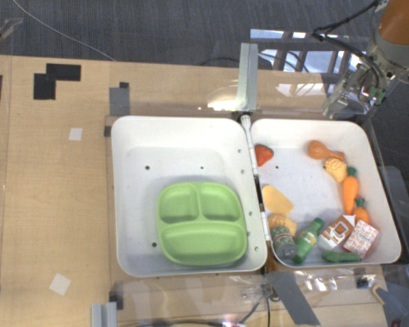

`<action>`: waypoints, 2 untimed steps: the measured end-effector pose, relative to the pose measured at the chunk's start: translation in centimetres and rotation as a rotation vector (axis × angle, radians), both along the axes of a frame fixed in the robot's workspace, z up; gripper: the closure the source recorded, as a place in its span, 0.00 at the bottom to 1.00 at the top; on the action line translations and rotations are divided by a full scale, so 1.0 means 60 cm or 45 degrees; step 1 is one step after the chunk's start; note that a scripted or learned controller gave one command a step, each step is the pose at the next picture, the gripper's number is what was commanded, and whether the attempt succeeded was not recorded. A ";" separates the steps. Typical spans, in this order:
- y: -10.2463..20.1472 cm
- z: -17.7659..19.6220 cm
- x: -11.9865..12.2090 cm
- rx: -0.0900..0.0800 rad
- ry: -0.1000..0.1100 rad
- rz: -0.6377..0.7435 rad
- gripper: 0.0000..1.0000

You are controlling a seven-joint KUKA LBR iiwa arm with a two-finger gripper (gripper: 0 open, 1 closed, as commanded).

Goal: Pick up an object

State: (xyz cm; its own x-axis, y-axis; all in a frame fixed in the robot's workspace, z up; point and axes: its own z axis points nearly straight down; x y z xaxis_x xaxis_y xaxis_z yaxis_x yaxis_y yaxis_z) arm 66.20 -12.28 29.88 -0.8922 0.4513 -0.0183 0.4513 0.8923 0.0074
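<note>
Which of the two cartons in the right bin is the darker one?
The brown carton, with a white label; it lies left of the paler red-and-white checked carton, both near the right bin's front corner.

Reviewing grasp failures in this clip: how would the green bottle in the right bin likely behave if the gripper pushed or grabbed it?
The green bottle lies on its side, so its round body would probably roll under a nudge. It looks like a light plastic toy, likely stiff. It is crowded against the small carton, so fingers may bump neighbours. The gripper hovers beyond the bin's far rim.
</note>
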 end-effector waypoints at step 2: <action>-0.047 -0.182 -0.153 -0.005 0.022 0.633 1.00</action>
